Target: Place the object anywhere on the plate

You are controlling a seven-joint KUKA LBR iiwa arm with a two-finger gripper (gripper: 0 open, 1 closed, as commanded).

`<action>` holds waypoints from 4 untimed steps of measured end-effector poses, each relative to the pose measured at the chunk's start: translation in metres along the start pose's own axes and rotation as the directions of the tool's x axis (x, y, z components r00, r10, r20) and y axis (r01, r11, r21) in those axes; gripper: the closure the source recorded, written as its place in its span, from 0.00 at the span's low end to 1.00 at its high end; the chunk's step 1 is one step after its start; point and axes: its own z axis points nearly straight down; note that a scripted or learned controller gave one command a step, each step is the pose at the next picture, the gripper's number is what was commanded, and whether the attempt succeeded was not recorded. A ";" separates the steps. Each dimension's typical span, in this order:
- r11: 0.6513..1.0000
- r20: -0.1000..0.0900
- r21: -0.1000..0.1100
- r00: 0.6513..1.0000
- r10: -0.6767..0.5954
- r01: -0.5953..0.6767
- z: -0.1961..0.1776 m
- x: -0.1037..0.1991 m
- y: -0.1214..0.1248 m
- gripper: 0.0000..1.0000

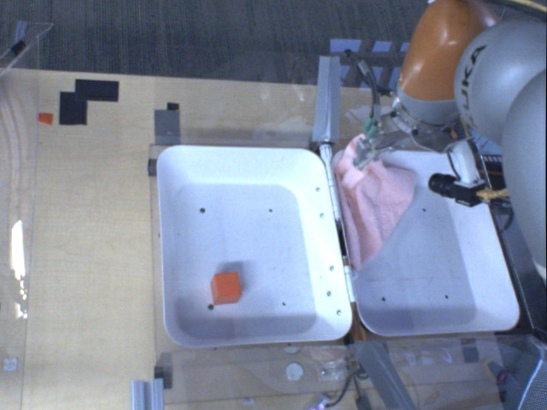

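A pink cloth (pixel 376 203) lies in the right bin (pixel 444 306), along its left side and against the divider. Its top corner is drawn up to a peak between the fingers of my gripper (pixel 366 150), which is shut on it at the bin's far left corner. The rest of the cloth hangs and spreads down toward the bin floor. A small orange cube (pixel 226 288) sits alone on the floor of the left bin (pixel 248 186), near its front.
The arm's orange band (pixel 436 41) and grey body (pixel 504 75) stand over the right bin's far right side. A metal divider rail (pixel 335 220) runs between the bins. Black markers (pixel 85 99) lie on the bench at far left.
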 end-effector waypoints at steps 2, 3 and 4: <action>0.917 0.000 -0.002 0.917 -0.399 0.399 -0.050 0.049 0.003 1.00; 0.687 0.002 -0.004 0.687 -0.727 0.727 -0.059 0.103 -0.007 1.00; 0.348 0.002 -0.004 0.348 -0.937 0.937 -0.057 0.155 -0.024 1.00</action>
